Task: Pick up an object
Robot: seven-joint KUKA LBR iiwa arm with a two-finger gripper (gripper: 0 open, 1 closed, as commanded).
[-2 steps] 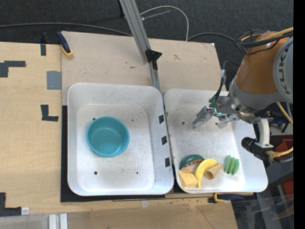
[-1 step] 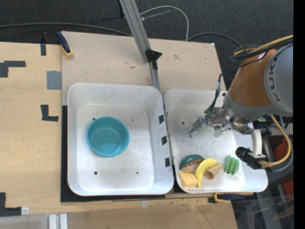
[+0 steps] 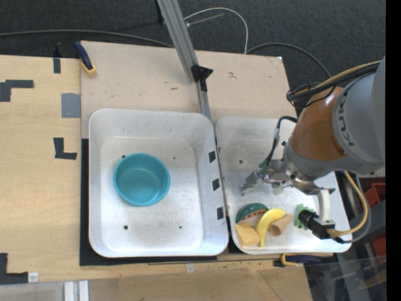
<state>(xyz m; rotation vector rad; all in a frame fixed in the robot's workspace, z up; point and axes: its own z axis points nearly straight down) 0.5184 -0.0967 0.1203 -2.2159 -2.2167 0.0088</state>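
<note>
Camera view: gripper (image 3: pixel 257 179) low over right bin (image 3: pixel 241 140), fingers spread, holding nothing. Banana (image 3: pixel 269 221) just below-right of fingertips, at bin's near edge among other small items, long axis curving toward bin's near-left.

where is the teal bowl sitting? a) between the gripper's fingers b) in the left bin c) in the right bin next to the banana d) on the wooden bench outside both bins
b: the teal bowl sits on the floor of the left bin, while the banana lies in the right bin near the gripper.
</note>
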